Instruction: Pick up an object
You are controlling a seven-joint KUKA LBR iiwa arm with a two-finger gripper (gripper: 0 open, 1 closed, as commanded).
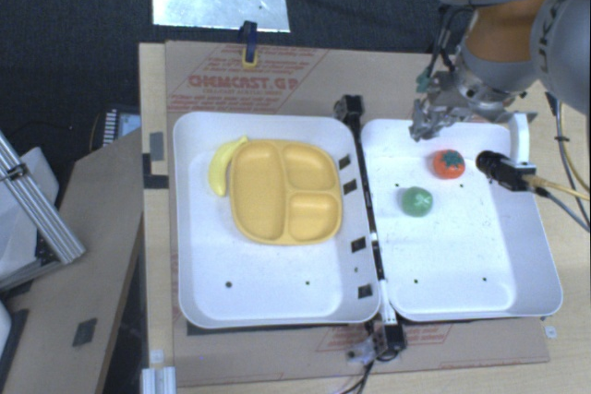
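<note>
Objects for picking lie in the right white bin: a small orange-red tomato-like toy with a green top and, just below and left of it, a round green ball-shaped toy. From the tomato toy, the metal gripper hangs up and to the left, over the bin's far corner, gripping nothing; how its tips stand I cannot tell. Far left of the tomato toy, the left white bin holds a yellow divided plastic tray overlapping a yellow banana.

Probably a lab: arm, bins.
</note>
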